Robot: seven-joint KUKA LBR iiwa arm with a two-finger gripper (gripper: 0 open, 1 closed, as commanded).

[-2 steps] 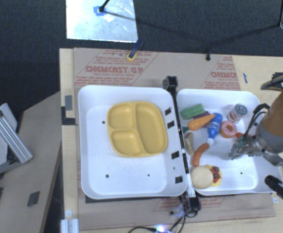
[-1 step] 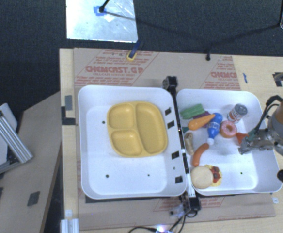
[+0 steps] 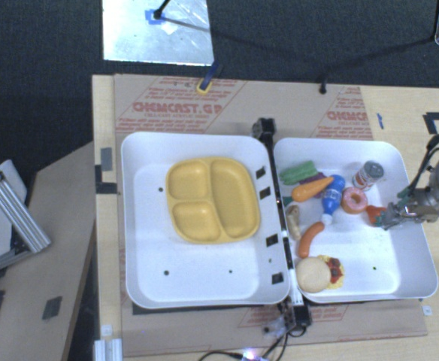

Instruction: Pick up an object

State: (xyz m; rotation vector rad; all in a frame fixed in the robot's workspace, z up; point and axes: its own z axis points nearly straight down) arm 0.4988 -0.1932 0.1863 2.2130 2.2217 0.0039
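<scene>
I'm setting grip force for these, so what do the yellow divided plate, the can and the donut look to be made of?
Yellow divided plate: likely moulded plastic, with a smooth, even colour and a soft sheen.
Can: probably metal or metallic-look plastic, with a grey shiny top and a printed red label; too small to settle.
Donut: seems to be toy plastic or rubber, uniformly pink and slightly glossy.

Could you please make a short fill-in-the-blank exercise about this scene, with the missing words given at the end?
1. The yellow divided plate lies in the ____ bin of the camera view.
2. The plate has ____ compartments.
3. The blue and white bottle lies between the carrot and the ____ with pink icing.
4. The hand is over the ____ edge of the right bin.

Missing words: left; three; donut; right
</scene>
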